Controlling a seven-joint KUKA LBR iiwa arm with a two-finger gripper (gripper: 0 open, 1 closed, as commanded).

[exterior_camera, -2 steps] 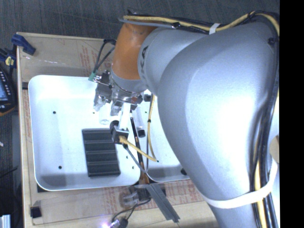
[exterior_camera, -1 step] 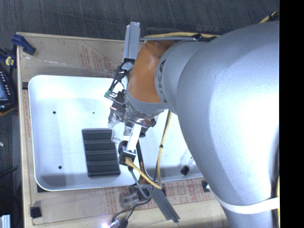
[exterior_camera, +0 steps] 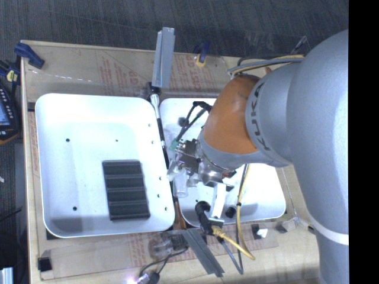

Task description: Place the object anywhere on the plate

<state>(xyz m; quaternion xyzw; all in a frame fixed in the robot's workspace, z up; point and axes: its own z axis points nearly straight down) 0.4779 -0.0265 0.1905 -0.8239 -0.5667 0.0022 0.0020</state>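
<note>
the gripper hangs low over the right bin; the black ribbed plate lies left of it, well apart.

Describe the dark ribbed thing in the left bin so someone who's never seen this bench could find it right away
Two white bins sit side by side on the bench; take the left bin, away from the arm. Toward its near edge lies a black slab. It is rectangular with ridges across it, the sole dark block on that white floor.
</note>
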